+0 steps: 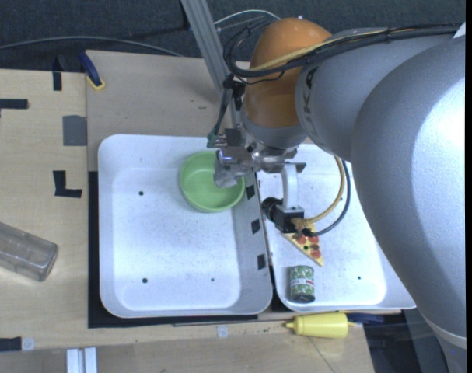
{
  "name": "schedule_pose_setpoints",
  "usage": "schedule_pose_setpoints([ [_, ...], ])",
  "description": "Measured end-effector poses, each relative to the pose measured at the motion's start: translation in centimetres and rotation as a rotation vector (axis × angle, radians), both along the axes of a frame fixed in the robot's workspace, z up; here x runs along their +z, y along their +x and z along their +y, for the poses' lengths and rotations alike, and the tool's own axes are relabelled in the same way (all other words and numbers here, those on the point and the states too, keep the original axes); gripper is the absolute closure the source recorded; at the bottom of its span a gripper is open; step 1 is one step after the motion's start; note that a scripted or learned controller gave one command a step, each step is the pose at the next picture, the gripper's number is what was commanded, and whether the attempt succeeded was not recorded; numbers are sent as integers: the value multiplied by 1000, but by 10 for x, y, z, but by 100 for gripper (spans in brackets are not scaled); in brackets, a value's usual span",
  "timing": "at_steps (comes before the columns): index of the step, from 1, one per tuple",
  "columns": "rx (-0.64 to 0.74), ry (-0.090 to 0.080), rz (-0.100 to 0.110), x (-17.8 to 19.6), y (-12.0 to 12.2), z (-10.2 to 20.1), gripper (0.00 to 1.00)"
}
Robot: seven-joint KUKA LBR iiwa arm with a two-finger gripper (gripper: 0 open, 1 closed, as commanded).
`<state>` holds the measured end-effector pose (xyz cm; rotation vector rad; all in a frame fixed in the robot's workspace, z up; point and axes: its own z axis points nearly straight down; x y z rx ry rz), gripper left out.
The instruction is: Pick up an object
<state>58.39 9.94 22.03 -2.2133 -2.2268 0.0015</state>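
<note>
The claw (229,171) is low over the green bowl (207,186). I cannot tell if it is open. A small can (301,283) lies well to its right.

Bench (154,107): tan surface with black tape marks toward 9 o'clock. Two white bins sit on it side by side, left bin (119,286) and right bin (372,290), touching. Clear plastic container (18,249) lies at 9 o'clock. Yellow bottle (321,325) lies at 5 o'clock, beside the right bin's near rim.
</note>
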Motion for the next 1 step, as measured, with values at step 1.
schedule_pose_setpoints([
  [1,-3,-2,0,0,0,-3,0],
])
